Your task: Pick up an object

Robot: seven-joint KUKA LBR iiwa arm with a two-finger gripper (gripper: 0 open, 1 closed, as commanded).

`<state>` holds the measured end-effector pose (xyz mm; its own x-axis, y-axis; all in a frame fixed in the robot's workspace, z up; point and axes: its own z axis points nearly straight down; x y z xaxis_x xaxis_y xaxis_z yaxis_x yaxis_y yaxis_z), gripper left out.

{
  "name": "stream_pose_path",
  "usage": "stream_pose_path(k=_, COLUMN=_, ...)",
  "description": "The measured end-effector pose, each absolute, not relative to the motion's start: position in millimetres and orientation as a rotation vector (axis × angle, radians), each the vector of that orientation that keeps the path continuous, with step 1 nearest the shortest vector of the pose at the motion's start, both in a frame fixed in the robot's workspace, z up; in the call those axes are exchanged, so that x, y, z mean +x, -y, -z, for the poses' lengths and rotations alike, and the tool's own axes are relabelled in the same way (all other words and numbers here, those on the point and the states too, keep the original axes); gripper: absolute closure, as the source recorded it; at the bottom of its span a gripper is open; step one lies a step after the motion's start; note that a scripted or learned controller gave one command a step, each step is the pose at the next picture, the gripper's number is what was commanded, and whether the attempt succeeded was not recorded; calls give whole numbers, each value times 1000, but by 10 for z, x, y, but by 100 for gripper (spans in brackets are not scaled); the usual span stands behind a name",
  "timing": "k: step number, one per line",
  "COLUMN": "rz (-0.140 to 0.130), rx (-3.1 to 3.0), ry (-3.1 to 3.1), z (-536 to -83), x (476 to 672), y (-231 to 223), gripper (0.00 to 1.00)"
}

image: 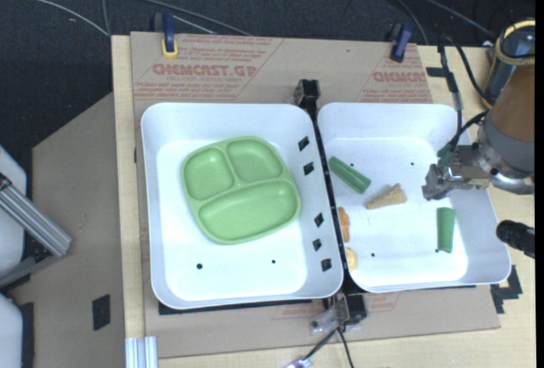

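One hand (439,181) above right bin (408,116), nothing visibly held, opening indiscernible.

"CHEMCAST GP" in red on board (204,69) behind left bin, fainter "CHEMCAST" behind right bin

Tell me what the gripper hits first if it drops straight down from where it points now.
Probably bare floor of the right bin. The gripper sits just above the green cylinder, though depth is unclear.

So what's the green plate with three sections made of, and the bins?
The pale green divided plate looks like moulded plastic: uniform colour, soft sheen, rounded edges. The two shallow white bins also look like plastic, smooth and slightly glossy, though that's a guess.
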<state>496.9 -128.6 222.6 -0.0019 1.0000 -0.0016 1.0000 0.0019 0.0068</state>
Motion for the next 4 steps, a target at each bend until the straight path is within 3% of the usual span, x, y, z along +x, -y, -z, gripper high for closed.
stream_pose_path(k=1, rz=-6, rx=2215, ry=-2219, z=-2767, x=4984, y=1288, gripper=100)
stream_pose_path(k=2, rz=-1, rx=2218, ry=-2230, z=-2586, x=5028, y=745, gripper=100)
stream_pose_path(k=3, rz=0, rx=2218, ry=-2233, z=-2420, x=4942, y=173, gripper=100)
stream_pose_path(k=4, rz=-3, rx=2216, ry=-2230, z=-2468, x=4933, y=-360, gripper=100)
